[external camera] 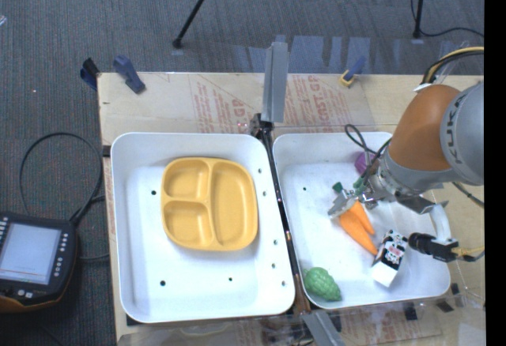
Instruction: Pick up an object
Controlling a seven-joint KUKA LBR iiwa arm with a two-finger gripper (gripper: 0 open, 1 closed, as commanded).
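Item, right bin [316, 289]: orange carrot [360, 227] near its middle, gripper [348, 202] at the carrot's upper end, opening state I cannot tell; I judge it light, stiff, smooth plastic, tapered and prone to slip, best taken across its thicker upper half.

The right bin's [316, 178] left floor lay open; carrot [360, 227], carton [389, 257] and green object [322, 283] crowded its lower right.

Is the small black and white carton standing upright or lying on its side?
Lying on its side: the carton shows its long face upward on the right bin's floor, beside the carrot.
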